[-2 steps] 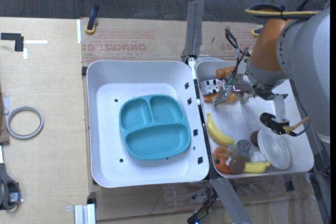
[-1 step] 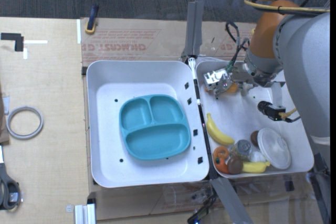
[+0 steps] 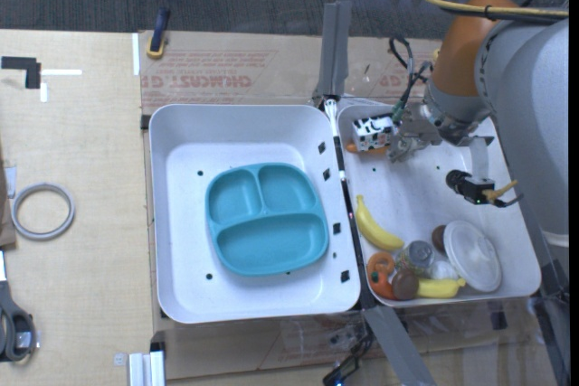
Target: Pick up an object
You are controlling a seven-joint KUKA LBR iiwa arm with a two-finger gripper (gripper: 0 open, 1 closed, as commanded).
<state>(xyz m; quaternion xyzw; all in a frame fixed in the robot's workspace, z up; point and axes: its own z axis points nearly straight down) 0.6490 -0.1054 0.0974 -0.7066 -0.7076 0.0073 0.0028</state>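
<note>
Hovered over the right bin's (image 3: 520,235) far-left corner: gripper (image 3: 401,145), finger spread impossible to tell, nothing visibly held. Lay just beside it, a small black-and-white toy (image 3: 372,133). Rested along the left wall, a banana (image 3: 375,229).

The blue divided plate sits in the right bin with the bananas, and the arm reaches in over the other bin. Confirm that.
Not quite. The camera view shows the blue divided plate in the left bin, alone. The bananas lie in the right bin, and it is over that right bin that the arm reaches in.
</note>
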